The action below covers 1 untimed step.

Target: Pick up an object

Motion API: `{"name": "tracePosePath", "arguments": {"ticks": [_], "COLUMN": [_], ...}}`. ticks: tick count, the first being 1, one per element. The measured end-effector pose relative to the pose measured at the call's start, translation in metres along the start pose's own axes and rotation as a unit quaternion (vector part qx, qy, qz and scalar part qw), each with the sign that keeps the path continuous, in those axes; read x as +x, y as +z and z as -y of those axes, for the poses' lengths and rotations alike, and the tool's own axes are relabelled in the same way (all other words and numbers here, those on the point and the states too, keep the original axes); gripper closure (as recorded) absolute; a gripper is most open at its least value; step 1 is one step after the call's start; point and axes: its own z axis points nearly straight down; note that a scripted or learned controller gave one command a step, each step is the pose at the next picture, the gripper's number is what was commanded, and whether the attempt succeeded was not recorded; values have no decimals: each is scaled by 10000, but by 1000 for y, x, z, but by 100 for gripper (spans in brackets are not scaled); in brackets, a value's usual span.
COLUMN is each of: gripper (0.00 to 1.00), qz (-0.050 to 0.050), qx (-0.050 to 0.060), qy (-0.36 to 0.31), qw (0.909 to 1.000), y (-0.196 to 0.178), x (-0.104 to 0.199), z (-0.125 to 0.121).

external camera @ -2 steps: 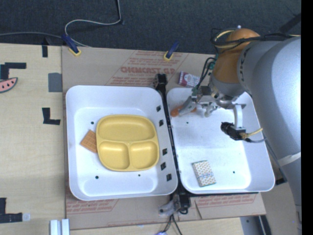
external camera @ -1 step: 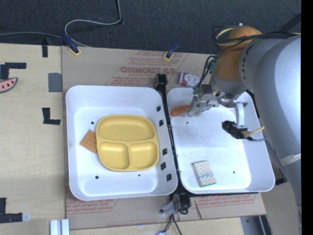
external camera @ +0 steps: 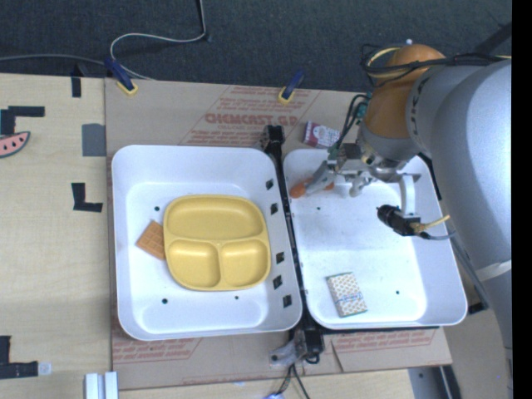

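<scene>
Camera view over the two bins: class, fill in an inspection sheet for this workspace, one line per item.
Surface: two shallow white bins, left bin and right bin, side by side on printed cardboard.
Job's things: yellow three-compartment plastic plate on a tan cracker-like square, left bin; small patterned packet and orange piece, right bin.
Clutter: small dark-red packet behind the bins.
Grippers: gripper low over the right bin's far end; finger state unclear.
Cables: white cable on dark floor.
Surroundings: wooden bench with black tape marks.
</scene>
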Motion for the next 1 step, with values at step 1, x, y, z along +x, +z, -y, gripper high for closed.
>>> {"name": "tracePosePath", "arguments": {"ticks": [1], "gripper": [0], "qz": [-27], "qx": [-75], "qy": [0], "qw": [10000], "y": [22], "x": [5], "z": [-25]}}
